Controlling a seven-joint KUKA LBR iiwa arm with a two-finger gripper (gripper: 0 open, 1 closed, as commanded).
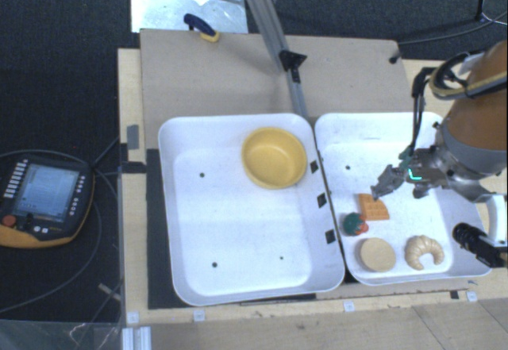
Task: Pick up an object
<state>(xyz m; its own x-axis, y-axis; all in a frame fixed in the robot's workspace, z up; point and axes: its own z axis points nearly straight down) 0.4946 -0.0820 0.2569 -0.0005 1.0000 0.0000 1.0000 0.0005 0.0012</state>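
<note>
Near row, lower right of frame: a tan croissant-shaped toy (424,251) and a flat round beige biscuit-like disc (376,255) lie just beside each other along the near wall of the right shallow white plastic bin (357,131).

Just behind those: a small green-and-red toy that looks like a fruit or veg piece (354,223), tucked near the bin's left wall, with a flat orange cracker-like square (372,207) touching or nearly touching it on its upper right.

Jaws: the two-finger gripper (387,182) hangs right above the orange square's far edge, fingers pointing down-left. They look a little apart with nothing between them, so not holding anything as far as I can tell.

Arm: grey KUKA with the orange band (484,102) comes in from the right edge of frame.

Left bin: the other shallow white bin (190,277) has a yellow plastic bowl (274,157) in its upper right corner, well apart from the action.

Far side: brown tabletop (230,75), a grey metal pole (266,11) slanting up, plus a teach pendant (44,199) at the left edge.

What could go wrong: my guess is it's going for the orange square, and that thing's flat, so the fingers could just scrape the bin floor or skate over it. The green piece sits so close it might get bumped or pinched along with it.
</note>
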